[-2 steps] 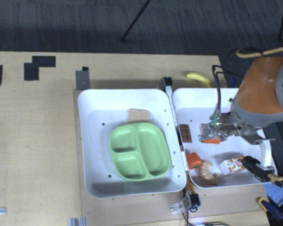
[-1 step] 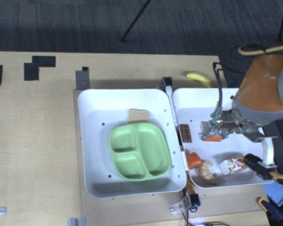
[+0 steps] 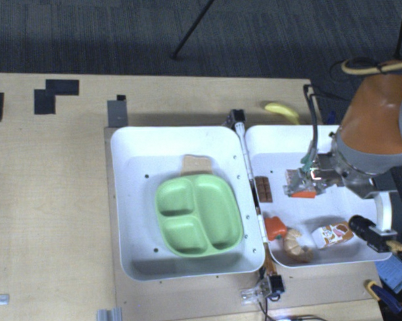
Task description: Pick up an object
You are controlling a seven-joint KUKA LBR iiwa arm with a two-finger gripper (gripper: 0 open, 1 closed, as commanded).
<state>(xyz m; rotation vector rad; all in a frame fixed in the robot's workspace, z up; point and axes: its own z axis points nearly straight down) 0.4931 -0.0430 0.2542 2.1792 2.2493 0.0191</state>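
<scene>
The green plate (image 3: 199, 214) sits in the left bin (image 3: 133, 192). In the right bin (image 3: 279, 147), a brown bar (image 3: 262, 188) lies just left of the gripper (image 3: 299, 184), which hangs over a small orange piece (image 3: 305, 194) (gripping or loose, I cannot tell). A poor pinch could let it slip. Bare room lies above; a little bottle (image 3: 332, 235) and more crowd the lower wall.

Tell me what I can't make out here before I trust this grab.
Camera view:
- Tan slab: front edge hidden by the green plate.
- Orange piece by the claw: too small to name, or to say whether it is held.
- Right bin: right end covered by the arm.
- Bottle: label too small to read.
</scene>
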